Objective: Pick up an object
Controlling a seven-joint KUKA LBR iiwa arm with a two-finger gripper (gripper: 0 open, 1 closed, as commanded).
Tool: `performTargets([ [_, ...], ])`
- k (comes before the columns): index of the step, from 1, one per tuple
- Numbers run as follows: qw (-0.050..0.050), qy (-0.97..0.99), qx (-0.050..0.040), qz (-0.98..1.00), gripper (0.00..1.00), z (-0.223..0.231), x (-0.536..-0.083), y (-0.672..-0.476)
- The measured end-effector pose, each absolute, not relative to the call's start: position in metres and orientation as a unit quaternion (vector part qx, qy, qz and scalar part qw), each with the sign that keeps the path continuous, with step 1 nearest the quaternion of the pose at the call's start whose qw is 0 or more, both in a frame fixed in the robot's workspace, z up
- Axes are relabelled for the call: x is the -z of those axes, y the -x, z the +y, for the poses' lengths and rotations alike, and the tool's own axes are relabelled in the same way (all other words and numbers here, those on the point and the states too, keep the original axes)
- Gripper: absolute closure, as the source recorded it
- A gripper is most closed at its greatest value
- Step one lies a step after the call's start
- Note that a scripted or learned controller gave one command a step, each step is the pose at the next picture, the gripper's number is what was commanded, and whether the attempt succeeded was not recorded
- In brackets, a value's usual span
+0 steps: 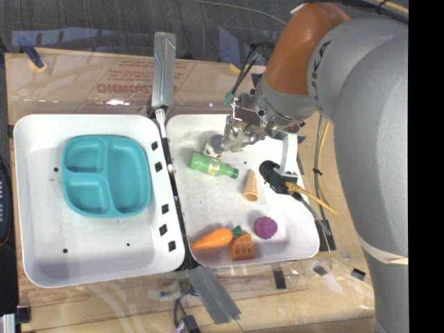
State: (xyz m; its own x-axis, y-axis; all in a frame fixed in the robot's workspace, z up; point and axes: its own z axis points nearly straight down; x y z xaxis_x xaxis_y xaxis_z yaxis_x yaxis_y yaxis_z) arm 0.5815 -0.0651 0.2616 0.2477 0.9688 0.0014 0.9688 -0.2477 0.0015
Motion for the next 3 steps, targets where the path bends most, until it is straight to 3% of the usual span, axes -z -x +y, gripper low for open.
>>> performTargets([
  [1,-0.003,-0.757,0.0030,0.654,1.00,-0.062,-0.187,-0.640],
  [2,0.004,-0.725,-0.0039,0.688,1.00,-0.064,-0.319,-0.658],
  [3,-0.005,-0.641,0.0031,0.768,1.00,-0.020,-0.192,-0.655],
])
